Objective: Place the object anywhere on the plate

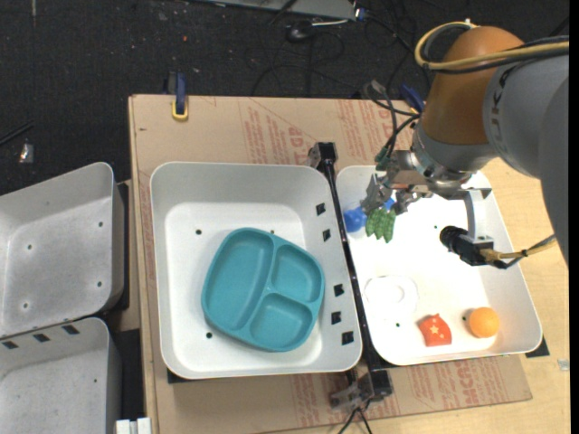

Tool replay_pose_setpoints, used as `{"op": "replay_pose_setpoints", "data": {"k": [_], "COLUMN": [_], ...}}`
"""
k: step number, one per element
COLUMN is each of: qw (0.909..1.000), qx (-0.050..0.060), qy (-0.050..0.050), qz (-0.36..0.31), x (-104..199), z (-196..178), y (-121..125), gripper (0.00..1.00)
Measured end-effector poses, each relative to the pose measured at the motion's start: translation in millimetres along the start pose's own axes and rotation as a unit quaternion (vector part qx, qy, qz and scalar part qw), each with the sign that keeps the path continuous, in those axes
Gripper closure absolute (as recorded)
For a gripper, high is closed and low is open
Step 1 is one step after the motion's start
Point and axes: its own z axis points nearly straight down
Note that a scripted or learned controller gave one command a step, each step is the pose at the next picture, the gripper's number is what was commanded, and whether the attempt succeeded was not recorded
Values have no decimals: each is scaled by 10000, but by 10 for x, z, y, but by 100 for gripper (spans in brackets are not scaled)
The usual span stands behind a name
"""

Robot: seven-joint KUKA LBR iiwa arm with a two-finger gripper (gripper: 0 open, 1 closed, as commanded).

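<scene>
The green toy (384,224) hangs low in the right bin (507,269), close to its left wall, with a small blue piece (354,220) just beside it. The gripper (391,197) looks clamped on the top of the green toy, though the hold seems shallow, so I judge a slip likely once the arm swings left. The black divider (342,242) between the bins stands right in that path; a low carry could snag the toy there. The teal divided plate (262,289) waits in the left bin (181,269), well apart. The arm reaches in from the right, orange band above the wrist, pointing steeply down. A red toy (435,331) and an orange ball (483,322) sit near the front edge.
</scene>
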Motion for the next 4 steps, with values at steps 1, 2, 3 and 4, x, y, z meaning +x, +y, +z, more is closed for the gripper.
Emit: {"op": "replay_pose_setpoints", "data": {"k": [1, 2, 3, 4], "qw": [10000, 10000, 10000, 10000], "qx": [7, -4, -2, 11], "qy": [-2, 3, 6, -3], "qz": [6, 6, -1, 10], "x": [516, 1025, 1644, 2048], "z": [46, -148, -204, -134], "y": [54, 153, 279, 227], "gripper": [100, 100, 100, 100]}}
